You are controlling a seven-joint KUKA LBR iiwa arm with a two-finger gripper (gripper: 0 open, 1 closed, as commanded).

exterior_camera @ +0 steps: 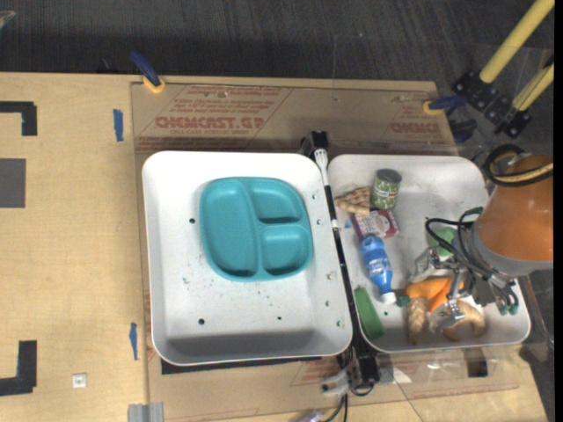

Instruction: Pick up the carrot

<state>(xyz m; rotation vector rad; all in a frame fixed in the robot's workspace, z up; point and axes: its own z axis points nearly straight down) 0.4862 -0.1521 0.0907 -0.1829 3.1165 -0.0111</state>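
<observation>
Gripper [450, 290] low over the carrot [426, 290], near-right corner of the right bin [413, 167]; no grasp confirmed.

Left to right we log: the left bin [167, 236] with a teal tray [257, 227]; then the right bin with a can [385, 188], a blue bottle [377, 266], a green piece [367, 313] at the near-left edge, the carrot, and a brown item [466, 320] beside it. The carrot lies near the front wall, just right of the bottle's cap, touching or crowded by its neighbours. Whether the fingers are apart or together we cannot tell; metal and cables hide them. We judge the carrot light, stiff, smooth and tapered, likely a toy, so it may slip. We would take it across the thick middle, not the tip.
</observation>
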